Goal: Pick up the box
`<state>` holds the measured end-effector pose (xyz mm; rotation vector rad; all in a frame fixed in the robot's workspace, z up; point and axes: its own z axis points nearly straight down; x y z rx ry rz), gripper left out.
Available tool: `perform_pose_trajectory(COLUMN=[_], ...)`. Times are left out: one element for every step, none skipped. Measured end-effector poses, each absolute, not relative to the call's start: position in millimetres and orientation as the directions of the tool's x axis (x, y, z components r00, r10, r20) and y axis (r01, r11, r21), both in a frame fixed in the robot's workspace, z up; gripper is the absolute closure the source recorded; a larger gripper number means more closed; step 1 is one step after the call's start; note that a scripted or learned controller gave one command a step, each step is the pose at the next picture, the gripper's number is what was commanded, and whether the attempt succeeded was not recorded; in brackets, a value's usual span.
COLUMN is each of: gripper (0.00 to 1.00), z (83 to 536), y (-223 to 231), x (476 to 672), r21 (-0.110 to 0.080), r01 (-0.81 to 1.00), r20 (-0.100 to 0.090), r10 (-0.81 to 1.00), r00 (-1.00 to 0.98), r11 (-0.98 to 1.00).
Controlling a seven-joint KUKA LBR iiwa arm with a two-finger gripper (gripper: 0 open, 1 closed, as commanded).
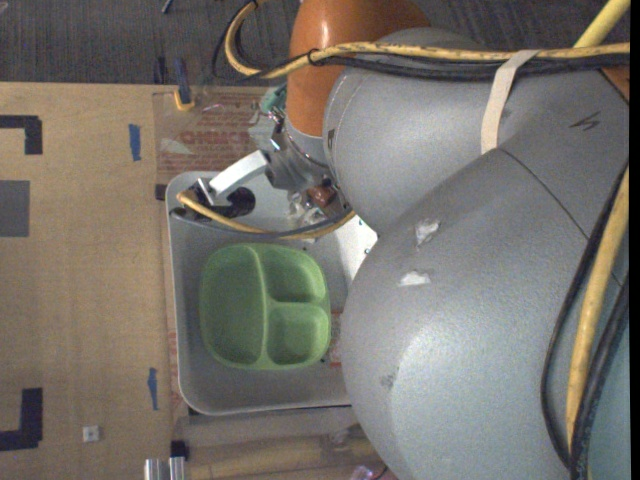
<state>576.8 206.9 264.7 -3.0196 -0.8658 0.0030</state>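
My gripper (pixel 305 200) hangs low over the far end of a white bin (pixel 185 368), just beyond a green divided plate (pixel 265 306) that lies on the bin floor. The grey arm (pixel 470 268), with its orange band (pixel 335 28) above the wrist, covers the bin's right part and whatever lies there. A small white shape (pixel 357 250) peeks out beside the arm, right of the plate; I cannot tell what it is. A small reddish-brown bit (pixel 320 196) shows at the gripper's tip, too small to identify.
The bin stands on a tan cardboard bench top (pixel 80 268) marked with blue tape (pixel 135 141) and black corner marks (pixel 25 133). A yellow cable (pixel 240 223) loops across the bin's far end. The plate takes up most of the visible bin floor.
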Motion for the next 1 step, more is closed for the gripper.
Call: perform_pose_trajectory(gripper=[1.00], z=[108.5], y=[199.3], x=[579.1], r21=[-0.001], r01=[0.295], r20=[-0.002], r10=[0.295], r00=[0.955], r11=[-0.955])
